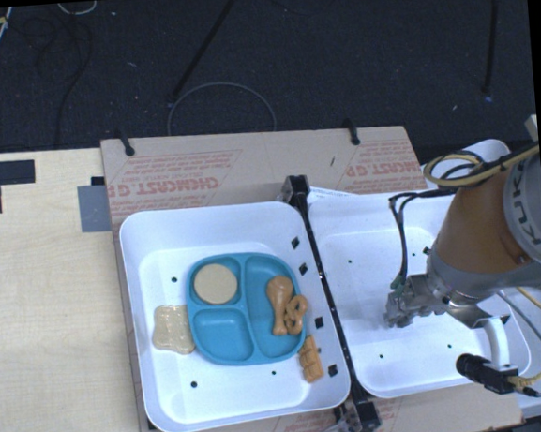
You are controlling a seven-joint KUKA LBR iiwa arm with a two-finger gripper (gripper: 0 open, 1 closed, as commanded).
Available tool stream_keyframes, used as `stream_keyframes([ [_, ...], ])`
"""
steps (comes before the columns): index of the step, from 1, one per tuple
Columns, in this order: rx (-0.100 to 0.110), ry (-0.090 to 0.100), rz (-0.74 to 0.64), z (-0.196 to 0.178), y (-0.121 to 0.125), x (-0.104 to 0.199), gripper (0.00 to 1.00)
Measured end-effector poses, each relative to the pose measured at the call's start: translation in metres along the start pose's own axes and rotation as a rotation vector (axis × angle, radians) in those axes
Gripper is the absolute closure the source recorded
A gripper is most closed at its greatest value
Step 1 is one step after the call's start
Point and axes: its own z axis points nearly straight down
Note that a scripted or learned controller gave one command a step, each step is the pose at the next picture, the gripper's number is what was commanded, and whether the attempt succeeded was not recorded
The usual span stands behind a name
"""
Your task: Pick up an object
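A blue sectioned plate (227, 341) lies in the left bin (150, 240). A round tan cookie (214, 283) rests in its upper left section and a brown pretzel-like piece (286, 305) in its right section. A pale cracker (173, 329) lies on the bin floor just left of the plate. A small brown piece (310, 358) sits at the plate's lower right corner. My gripper (403, 306) hangs low over the right bin (368, 249), near its middle, far from all these objects. Nothing is visible between its fingers.
A black divider bar (319, 291) runs between the two bins. The arm's orange band (479, 230) and grey body cover the right bin's right side, with cables looping above. Cardboard lies under the bins, and a wooden bench top stretches to the left.
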Motion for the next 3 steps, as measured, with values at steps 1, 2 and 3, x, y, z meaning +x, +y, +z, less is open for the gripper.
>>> stream_keyframes([
  [1, -0.008, -0.002, -0.001, -0.046, -0.008, -0.004, 1.00],
  [2, -0.009, -0.002, -0.009, -0.106, -0.014, -0.002, 1.00],
  [3, -0.009, -0.003, -0.009, -0.144, -0.014, -0.003, 1.00],
])
